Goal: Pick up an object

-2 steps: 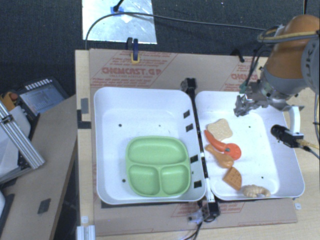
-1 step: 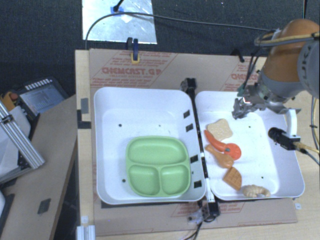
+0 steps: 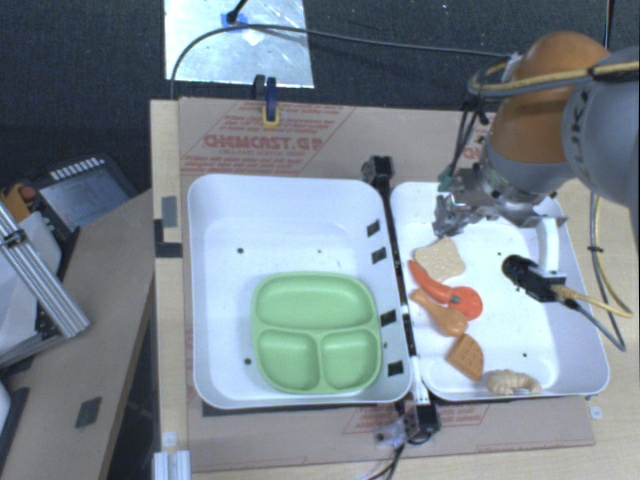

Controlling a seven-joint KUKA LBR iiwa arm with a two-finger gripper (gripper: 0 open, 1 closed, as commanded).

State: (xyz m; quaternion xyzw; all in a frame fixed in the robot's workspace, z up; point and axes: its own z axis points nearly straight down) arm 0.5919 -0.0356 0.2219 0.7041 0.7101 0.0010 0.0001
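Under the two white bins lies a brown sheet printed in red with "CHEMCAST", on a bench ringed by dark carpet, with a crinkled foil square beyond. The smooth plastic left bin holds a matte green three-compartment plate; right of that plate, in the right bin, lie a tan toast slice, an orange carrot-shaped piece, a ridged waffle square and a pale croissant. Up and right of the plate, the metal gripper hangs at the toast slice's far edge; whether it is spread, closed or has hold of anything cannot be told.
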